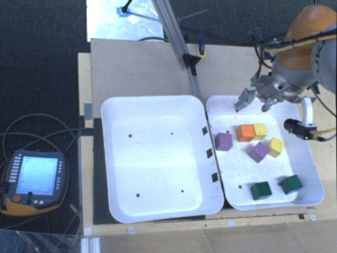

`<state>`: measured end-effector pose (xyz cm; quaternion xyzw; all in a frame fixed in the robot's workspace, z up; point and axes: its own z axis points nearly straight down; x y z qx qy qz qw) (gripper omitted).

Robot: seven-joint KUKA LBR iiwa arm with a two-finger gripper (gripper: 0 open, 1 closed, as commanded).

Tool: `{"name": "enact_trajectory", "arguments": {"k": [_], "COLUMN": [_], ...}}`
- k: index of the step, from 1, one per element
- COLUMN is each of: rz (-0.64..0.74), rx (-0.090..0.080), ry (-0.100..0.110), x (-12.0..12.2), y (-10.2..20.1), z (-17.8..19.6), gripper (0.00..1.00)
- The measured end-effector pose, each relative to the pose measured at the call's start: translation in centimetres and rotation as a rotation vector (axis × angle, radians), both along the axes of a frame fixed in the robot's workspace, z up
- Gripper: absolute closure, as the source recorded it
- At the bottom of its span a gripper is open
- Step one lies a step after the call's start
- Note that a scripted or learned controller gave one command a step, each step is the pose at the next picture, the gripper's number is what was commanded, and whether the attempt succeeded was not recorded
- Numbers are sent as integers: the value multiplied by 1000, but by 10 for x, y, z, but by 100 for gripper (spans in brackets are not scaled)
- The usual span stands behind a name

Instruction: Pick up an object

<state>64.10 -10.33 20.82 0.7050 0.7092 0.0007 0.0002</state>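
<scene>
**Gripper above far edge of right bin, fingers spread, holding nothing**

I see the arm (310,30) reaching in from the right, its orange band above the wrist. The gripper (256,103) hangs over the far part of the right bin (316,188). Its two fingers (243,100) stand apart, splayed to either side, and nothing sits between them. It is clear of every block in the bin.

Contents of the right bin, as I read them:
- an orange block (245,133) and a yellow block (259,130), touching side by side, nearest to the gripper and just toward the camera from it;
- a purple block (223,141) by the bin's left wall, apart from the others;
- a second purple block (258,152) touching a second yellow block (275,147), both tilted cornerwise;
- two dark green blocks (260,190) and (290,183) near the front edge, close together but not touching.

All seven blocks rest on the bin floor.

The left bin (113,109) lies beside the right one, their rims meeting along the middle. A grey rod (174,30) slants down from the top toward the gap between the bins. A teach pendant (32,181) with its lit screen lies on the dark floor at the left, cable looped around it.
</scene>
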Motion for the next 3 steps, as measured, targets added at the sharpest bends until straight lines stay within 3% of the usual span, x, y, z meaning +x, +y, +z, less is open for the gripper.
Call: {"name": "enact_trajectory", "arguments": {"k": [1, 3], "rz": [0, -2], "rx": [0, -1], "ry": [0, 3], "x": [0, 13], "y": [0, -6], "z": [0, -97], "gripper": [0, 0]}}
